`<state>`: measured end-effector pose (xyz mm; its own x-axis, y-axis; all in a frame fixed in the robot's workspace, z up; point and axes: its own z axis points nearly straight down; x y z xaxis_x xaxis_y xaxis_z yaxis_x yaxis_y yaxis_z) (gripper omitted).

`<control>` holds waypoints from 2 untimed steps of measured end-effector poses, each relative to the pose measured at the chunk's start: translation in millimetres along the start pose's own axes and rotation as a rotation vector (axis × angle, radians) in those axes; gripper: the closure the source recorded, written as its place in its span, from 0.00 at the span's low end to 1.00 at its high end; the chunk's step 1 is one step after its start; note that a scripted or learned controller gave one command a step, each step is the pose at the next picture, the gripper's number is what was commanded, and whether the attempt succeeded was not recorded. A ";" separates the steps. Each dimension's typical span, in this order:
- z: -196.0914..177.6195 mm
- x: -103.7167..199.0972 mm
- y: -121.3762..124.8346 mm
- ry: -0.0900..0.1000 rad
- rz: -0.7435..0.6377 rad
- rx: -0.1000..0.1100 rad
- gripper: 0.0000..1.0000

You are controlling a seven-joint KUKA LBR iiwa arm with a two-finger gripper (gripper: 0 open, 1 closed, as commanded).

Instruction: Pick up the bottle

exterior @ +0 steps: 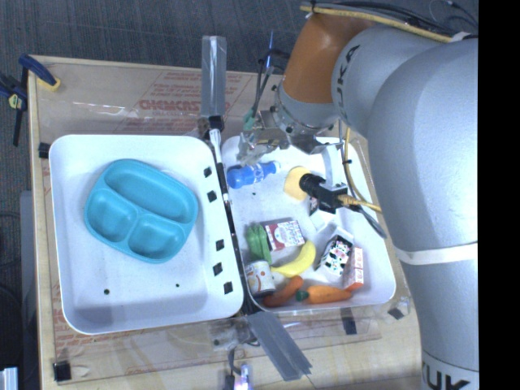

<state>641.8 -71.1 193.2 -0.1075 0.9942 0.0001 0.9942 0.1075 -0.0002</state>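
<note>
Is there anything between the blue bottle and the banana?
In the camera view, a small carton with a red picture lies between the bottle and the banana. Above the carton, up to the bottle, is bare white bin floor.

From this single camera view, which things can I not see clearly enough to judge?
- Gripper: its fingers are too small and cluttered to read against the bottle.
- Right bin: the arm covers its far corner.
- Small carton: its print is too small to read.
- Can: its label is too small to read.
</note>
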 end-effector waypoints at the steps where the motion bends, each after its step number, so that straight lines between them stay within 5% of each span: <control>1: 0.5 0.0 -0.2 0.000 0.000 0.001 0.00; 2: 44.8 -12.5 3.7 0.002 -0.177 -0.032 0.00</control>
<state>646.8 -83.1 148.4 -0.2808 0.9598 -0.0004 0.9593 0.2807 0.0321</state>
